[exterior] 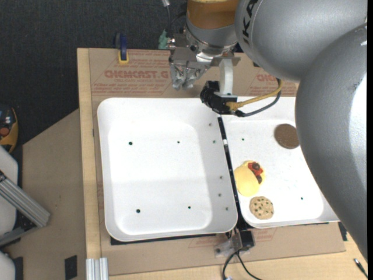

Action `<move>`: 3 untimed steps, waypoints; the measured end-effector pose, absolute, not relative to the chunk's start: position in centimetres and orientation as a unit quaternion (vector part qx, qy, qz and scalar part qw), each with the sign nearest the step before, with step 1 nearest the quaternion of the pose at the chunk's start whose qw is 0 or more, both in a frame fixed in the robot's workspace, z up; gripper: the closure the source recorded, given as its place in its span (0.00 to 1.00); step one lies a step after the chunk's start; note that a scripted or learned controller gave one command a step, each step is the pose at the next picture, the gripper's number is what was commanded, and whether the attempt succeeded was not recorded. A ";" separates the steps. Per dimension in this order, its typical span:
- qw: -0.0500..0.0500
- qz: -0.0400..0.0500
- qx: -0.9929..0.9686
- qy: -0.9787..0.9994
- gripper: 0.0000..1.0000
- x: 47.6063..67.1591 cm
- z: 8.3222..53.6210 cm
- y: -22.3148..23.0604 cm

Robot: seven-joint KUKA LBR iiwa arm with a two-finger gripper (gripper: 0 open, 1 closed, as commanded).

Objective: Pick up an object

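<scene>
While hand (pixel 185 77) hovers past left bin (pixel 111 156) (far rim), finger state unclear; nothing seen held.

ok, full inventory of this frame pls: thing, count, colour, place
left bin: 1, white, left half of the bench
right bin: 1, white, right half, partly under the arm
brown disc: 1, brown, right bin, far side
yellow item with red and dark bits: 1, yellow, right bin, by the left wall
cookie: 1, tan with dark chips, right bin, near edge
clamp: 1, blue and yellow, far edge of the board
board: 1, brown with red print, under both bins
arm: 1, grey with orange band, reaching in from the right
end effector: 1, metal grey, above the far edge of the left bin
</scene>
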State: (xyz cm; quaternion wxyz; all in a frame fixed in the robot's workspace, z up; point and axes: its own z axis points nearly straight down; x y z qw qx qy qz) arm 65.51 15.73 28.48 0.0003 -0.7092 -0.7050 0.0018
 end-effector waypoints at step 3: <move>-0.002 -0.002 -0.709 -0.706 1.00 66.7 27.7 12.6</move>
